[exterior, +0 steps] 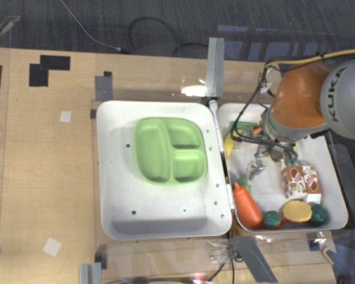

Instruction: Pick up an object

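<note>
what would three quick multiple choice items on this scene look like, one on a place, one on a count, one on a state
1. Where does the green divided plate lie?
A. in the left bin
B. in the right bin
C. on the bare bench

2. How many compartments does the plate have?
A. one
B. three
C. five

3. How does the toy carrot lie?
A. standing upright on its tip
B. flat on the floor of the right bin
C. on the plate

Answers:
1 A, the plate sits in the middle of the left bin.
2 B, one long section and two smaller ones show.
3 B, it lies lengthwise along the right bin's left wall, below the gripper.
</note>
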You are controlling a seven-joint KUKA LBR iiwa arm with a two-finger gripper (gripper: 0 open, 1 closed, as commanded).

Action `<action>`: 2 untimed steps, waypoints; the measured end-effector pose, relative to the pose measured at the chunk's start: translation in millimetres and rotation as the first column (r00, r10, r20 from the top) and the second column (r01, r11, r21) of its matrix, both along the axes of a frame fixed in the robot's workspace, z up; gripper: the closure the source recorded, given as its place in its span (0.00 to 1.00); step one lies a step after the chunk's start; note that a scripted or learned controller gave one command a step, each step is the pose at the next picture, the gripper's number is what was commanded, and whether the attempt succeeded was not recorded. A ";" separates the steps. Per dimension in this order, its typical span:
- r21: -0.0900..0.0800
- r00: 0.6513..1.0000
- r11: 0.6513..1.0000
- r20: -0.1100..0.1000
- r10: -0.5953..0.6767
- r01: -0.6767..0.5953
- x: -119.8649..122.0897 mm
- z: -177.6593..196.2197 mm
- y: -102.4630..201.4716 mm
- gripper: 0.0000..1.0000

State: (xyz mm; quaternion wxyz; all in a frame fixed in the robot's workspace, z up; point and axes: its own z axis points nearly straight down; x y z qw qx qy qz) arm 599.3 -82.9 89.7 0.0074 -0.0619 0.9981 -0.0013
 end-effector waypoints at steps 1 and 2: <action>0.005 0.964 0.964 0.002 -0.265 0.265 -33.1 0.5 -12.7 0.00; 0.005 0.956 0.956 -0.001 -0.293 0.293 15.9 -0.5 -3.5 0.00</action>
